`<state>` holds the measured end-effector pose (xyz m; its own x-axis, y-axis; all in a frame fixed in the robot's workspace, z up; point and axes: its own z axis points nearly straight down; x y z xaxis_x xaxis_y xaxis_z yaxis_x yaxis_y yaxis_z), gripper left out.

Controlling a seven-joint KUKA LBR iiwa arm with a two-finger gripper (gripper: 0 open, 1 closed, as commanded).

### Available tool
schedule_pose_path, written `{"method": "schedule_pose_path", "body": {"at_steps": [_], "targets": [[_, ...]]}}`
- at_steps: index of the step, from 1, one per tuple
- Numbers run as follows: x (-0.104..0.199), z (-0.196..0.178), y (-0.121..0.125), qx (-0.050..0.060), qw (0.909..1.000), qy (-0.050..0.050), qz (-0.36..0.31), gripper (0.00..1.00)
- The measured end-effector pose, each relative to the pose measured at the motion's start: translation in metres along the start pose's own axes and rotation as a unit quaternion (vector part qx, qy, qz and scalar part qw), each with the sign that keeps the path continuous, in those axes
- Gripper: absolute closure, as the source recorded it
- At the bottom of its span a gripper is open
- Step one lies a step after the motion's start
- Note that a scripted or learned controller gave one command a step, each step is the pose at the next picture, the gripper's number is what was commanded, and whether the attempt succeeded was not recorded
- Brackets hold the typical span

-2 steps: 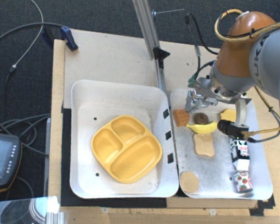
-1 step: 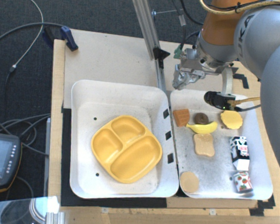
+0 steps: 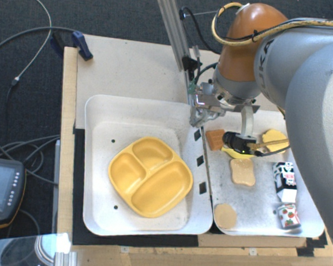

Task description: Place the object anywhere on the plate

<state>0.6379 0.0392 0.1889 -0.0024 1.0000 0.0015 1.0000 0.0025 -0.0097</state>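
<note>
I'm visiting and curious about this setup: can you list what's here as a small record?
left bin: yellow divided plate
right bin: bread slice, round biscuit, orange-brown piece, yellow piece, cow-patterned carton, small red-spotted box
gripper: over the bins' shared edge, far end
task progress: nothing on the plate yet

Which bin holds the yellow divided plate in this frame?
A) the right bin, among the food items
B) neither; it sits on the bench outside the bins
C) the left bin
C: the yellow plate lies flat in the left bin, across the divider from the right bin.
</note>
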Motion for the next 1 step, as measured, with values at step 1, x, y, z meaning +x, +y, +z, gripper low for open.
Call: {"method": "schedule_pose_path", "body": {"at_steps": [1], "targets": [[0.0032,-0.004,-0.0112,-0.003,1.0,0.0,0.001,1.0]]}}
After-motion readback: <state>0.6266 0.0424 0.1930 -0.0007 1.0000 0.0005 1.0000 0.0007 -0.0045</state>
